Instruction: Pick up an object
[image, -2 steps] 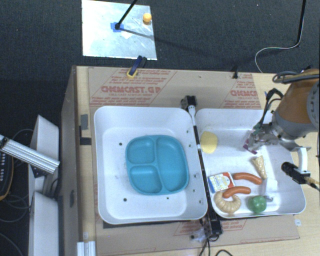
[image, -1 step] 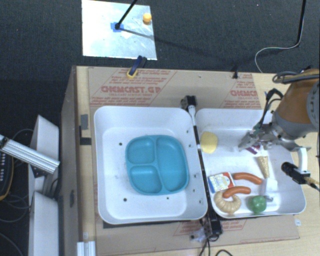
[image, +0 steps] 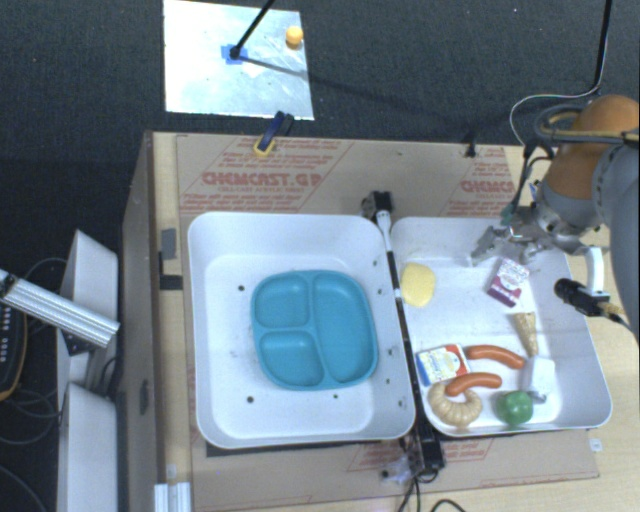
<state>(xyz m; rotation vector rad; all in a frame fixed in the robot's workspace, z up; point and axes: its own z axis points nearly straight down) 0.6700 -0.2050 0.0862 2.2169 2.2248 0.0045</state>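
The arm (image: 590, 160) reaches in at three o'clock, bent down over the far rim of the right bin (image: 590, 395). Its hand (image: 512, 240) hangs at the bin's twelve o'clock, fingers spread open, with a small white-and-purple packet (image: 508, 281) just beneath it, not gripped.

The right bin also holds one yellow lemon-like piece (image: 418, 284) at nine o'clock, two sausages (image: 482, 368), one white-and-orange carton (image: 438, 361), one bagel-like ring (image: 454, 406), one green piece (image: 516, 407), one cone (image: 526, 333) and one white block (image: 541, 376).

The left bin (image: 215, 265) on the worktop (image: 300, 170) holds one blue three-section plate (image: 313, 328) at its centre.
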